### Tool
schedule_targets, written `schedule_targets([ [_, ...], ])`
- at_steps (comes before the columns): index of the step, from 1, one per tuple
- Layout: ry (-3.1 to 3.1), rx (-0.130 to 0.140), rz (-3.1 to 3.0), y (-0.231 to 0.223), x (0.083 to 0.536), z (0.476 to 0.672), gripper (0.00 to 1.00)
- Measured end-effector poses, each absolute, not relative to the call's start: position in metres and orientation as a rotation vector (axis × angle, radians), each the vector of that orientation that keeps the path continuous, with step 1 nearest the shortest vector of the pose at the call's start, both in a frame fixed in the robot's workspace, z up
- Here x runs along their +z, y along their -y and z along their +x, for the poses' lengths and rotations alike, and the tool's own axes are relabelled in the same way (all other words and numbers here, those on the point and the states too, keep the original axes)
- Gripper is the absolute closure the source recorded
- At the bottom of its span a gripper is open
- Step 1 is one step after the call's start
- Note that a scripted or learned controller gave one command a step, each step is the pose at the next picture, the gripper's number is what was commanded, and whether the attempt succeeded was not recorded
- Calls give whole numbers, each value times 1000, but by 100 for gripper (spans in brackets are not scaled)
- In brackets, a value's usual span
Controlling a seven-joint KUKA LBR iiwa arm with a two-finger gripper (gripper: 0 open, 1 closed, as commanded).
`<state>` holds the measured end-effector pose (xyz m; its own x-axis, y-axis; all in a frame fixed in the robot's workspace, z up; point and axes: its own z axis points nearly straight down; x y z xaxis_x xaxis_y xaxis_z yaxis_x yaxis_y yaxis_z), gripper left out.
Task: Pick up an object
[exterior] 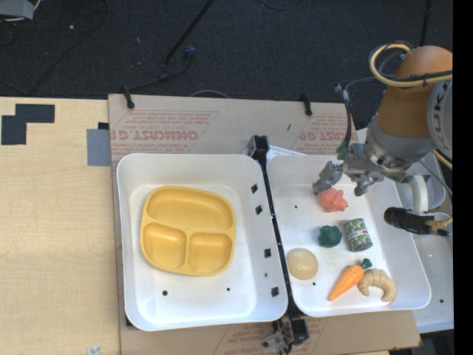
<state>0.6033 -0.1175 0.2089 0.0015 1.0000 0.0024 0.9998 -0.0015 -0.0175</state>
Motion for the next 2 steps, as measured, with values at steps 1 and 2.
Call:
schedule_targets([
  [1,2220,3,-2219,118,217,606,0],
  [2,2216,8,-2217,120,161,595,0],
])
